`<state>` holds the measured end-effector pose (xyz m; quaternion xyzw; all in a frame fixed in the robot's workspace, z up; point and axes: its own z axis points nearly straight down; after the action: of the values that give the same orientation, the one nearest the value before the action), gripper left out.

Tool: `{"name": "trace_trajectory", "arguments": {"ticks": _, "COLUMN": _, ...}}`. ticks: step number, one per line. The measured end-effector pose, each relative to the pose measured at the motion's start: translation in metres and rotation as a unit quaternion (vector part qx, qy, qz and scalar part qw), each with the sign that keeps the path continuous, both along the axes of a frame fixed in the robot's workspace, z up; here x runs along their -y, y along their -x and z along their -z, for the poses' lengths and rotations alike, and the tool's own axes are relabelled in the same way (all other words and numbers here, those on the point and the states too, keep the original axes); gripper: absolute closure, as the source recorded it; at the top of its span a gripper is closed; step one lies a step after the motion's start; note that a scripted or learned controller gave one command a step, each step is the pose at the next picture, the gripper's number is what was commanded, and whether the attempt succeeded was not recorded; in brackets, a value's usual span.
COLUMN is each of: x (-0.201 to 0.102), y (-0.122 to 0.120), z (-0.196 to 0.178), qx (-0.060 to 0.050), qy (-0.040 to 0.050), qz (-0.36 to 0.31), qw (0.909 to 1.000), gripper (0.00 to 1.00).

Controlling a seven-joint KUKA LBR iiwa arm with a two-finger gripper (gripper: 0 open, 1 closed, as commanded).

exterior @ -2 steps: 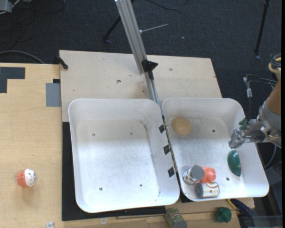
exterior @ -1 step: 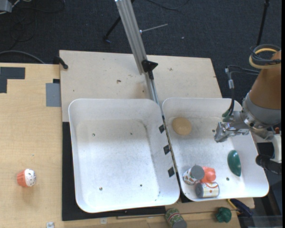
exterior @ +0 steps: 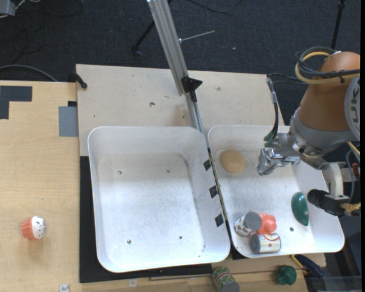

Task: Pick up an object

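Observation:
The right bin (exterior: 328, 239) holds a round tan object (exterior: 233, 161) near its back left, a dark green object (exterior: 300, 207) toward the right, and a cluster at the front: a grey-and-white cup (exterior: 248, 222), an orange piece (exterior: 267, 223) and a small can (exterior: 265, 243). My gripper (exterior: 267, 165) hangs over the right bin, just right of the tan object and apart from it. Nothing shows between its fingers.
The left bin (exterior: 109, 163) stands beside the right one, a divider with black clips (exterior: 211, 178) between them. A slanted metal rail (exterior: 173, 47) rises behind. A small red-and-white object (exterior: 34, 228) lies on the wooden bench at left. Green items (exterior: 285, 275) sit below the right bin.

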<state>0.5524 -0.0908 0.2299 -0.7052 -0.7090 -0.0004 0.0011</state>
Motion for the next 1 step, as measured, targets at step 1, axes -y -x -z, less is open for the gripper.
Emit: {"name": "trace_trajectory", "arguments": {"ticks": 1, "x": -0.0479, "y": -0.0164, "z": 0.0105, "qx": -0.001, "qy": 0.0005, "qz": 0.001, "qw": 1.0000, "gripper": 1.00}}
